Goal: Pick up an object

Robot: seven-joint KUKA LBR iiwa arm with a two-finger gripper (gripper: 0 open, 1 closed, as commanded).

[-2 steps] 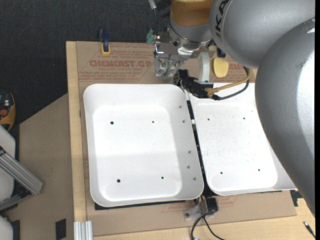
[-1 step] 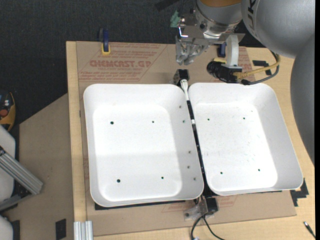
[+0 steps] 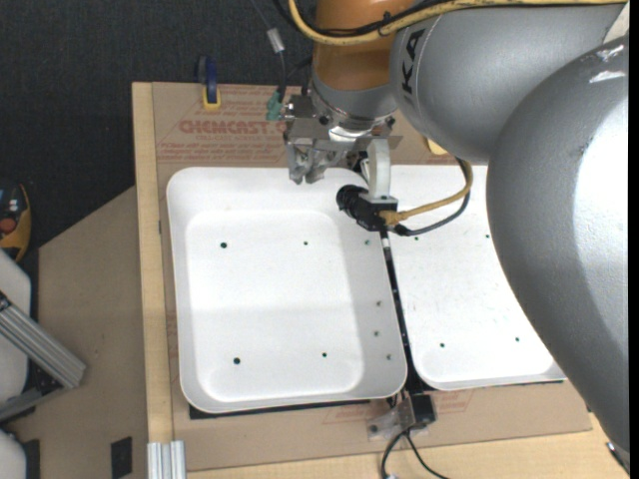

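The arm (image 3: 499, 98) is seen entering from the right and covers much of the upper right of the camera view; its grey casing is topped by an orange band (image 3: 354, 8) just above the wrist. The gripper (image 3: 334, 163) is positioned over the far rim of the left bin (image 3: 190, 267), near the corner where the two bins meet. Whether the jaws are open or closed cannot be told, since they are seen from above and are partly masked by the wrist hardware. Nothing is seen between the jaws. A black fitting with a yellowish cable (image 3: 439, 208) is attached beside the gripper and is looped across the divide between the bins. The left bin is a shallow white tray with a few small dark dots marked on its floor; an object to be picked up cannot be made out in it. The right bin (image 3: 469, 327) is placed directly beside it and is largely hidden by the arm. Both bins are carried on a brown board (image 3: 160, 168) printed with red lettering at its far edge, where a blue and yellow clamp (image 3: 209, 81) is fixed.
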